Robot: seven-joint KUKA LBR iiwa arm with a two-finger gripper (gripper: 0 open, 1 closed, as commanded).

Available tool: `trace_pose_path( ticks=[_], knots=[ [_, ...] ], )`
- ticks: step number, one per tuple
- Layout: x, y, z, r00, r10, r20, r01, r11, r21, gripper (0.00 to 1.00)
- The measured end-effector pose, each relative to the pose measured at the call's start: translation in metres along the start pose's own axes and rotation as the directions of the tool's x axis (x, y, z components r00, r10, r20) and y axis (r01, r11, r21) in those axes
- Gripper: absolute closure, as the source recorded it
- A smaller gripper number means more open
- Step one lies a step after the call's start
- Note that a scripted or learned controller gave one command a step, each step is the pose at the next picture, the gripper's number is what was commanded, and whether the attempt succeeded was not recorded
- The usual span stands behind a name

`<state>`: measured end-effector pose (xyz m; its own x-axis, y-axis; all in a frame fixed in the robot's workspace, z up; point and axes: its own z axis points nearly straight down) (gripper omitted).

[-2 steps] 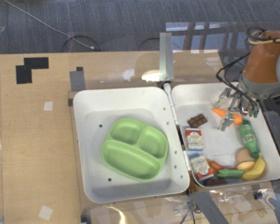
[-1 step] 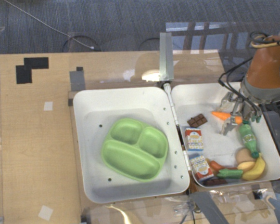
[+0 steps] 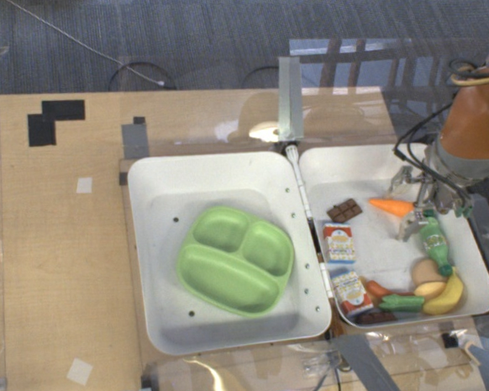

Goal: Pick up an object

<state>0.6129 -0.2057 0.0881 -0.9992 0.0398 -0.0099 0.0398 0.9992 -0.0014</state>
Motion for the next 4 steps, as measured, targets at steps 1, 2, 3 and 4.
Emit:
trace_pose_path(
  ticks=[1, 2, 3, 4],
  knots=[
    [-0.005, 0.001, -0.016, 1.000, -0.006, 0.017, 0.006, 1.000, 0.003, 1.00],
    [0.010, 0.059, -0.137, 0.999, 0.045, 0.014, -0.045, 0.999, 0.000, 1.00],
    [-0.009, 0.029, -0.009, 0.990, -0.142, 0.001, 0.142, 0.990, -0.001, 1.00],
    [-0.025, 0.097, -0.163, 0.993, -0.121, 0.015, 0.121, 0.993, 0.001, 1.00]
  ],
)
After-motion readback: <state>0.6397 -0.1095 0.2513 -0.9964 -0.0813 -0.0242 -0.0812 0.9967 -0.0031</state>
